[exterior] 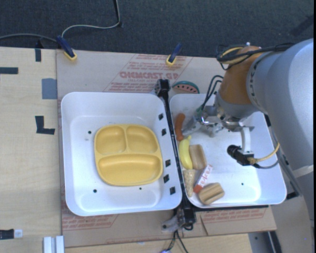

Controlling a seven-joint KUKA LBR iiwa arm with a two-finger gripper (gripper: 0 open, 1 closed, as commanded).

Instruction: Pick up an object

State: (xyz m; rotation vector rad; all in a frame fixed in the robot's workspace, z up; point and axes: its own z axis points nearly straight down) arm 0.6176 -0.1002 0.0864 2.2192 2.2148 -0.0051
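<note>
I've got the hand (208, 121) low over the right bin (253, 188), up near its back left corner; from this angle I can't tell how it's set. The toy food is bunched along that bin's left wall: orange carrot (179, 124), yellow banana (185, 153), bread roll (198, 156), another roll (210, 192). The carrot's nearest, likely my target. The yellow plate (128, 154) sits alone in the left bin (73, 157).
</note>
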